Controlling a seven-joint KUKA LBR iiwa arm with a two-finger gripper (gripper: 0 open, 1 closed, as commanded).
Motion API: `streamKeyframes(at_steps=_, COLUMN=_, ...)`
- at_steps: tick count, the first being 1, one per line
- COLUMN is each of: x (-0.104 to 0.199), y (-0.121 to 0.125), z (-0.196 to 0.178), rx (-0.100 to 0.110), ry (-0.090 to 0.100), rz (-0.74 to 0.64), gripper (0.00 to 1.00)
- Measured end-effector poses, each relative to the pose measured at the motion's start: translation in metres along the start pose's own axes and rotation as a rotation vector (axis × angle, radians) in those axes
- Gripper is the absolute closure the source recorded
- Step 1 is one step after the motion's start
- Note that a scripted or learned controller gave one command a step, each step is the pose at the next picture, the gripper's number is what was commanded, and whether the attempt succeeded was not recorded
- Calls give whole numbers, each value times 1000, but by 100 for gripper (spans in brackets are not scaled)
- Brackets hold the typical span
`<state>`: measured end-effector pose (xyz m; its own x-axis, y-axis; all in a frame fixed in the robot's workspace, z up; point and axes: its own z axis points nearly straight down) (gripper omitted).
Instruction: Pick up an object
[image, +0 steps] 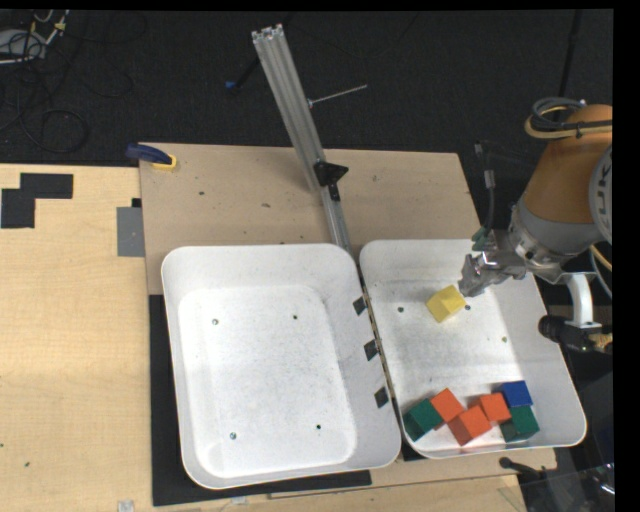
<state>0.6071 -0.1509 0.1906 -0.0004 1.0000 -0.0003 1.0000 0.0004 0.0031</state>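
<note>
1. We see the gripper (478, 275) over the right bin (540, 425), at approx 2 o'clock from the bin's centre. It's a small metallic, blocky piece w/ dark parts.
2. How far it's open: we can't tell, the tip is too small and blurred. Nothing is visibly held.
3. Yellow block (446, 304) lies on the bin floor just beside the gripper, at about 7 o'clock from it. Touching or not: can't tell. The block is a small cube, matte, sitting slightly turned.
4. The arm (562, 195) comes in from 3 o'clock: orange band up top, grey rounded shell below, smooth finish.
5. At 6 o'clock in the right bin sits a tight cluster of small cubes: green block (423, 417), orange block (447, 405), another orange one (469, 426), a third orange (494, 407), blue block (516, 393), dark green block (520, 426). Several touch each other; all well apart from the yellow one.
6. Left bin (190, 265): shallow white plastic, rounded corners, faintly speckled floor w/ a few dark dots.
7. Both bins sit side by side, black clips (369, 349) along the shared edge.
8. Bench (240, 195) is plain brownish board; a ribbed metal rail (295, 110) runs slantwise from 12 o'clock toward the bins.
</note>
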Motion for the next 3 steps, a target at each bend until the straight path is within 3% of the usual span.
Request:
streamKeyframes(at_steps=2, x=-5, y=-3, z=-111, rx=-1, ry=-1, rz=-1, gripper=100)
streamKeyframes(at_steps=3, x=46, y=0, z=-87, rx=7, ry=2, rz=-3, gripper=100)
